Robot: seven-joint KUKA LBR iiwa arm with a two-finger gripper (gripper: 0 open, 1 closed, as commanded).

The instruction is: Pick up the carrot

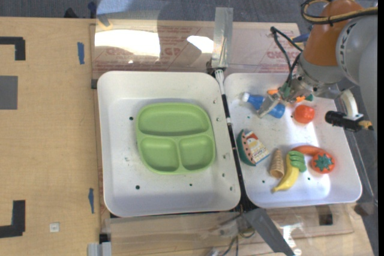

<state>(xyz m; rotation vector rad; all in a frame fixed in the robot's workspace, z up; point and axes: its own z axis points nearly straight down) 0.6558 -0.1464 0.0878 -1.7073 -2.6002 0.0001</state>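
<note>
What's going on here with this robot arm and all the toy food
A grey arm with an orange band reaches in from the right over the right-hand white bin, which holds toy food. Its claw sits low at the far end of that bin, near a blue bottle and a red tomato. The carrot lies untouched nearer the front, beside a banana. The left bin holds a green divided plate.
</note>
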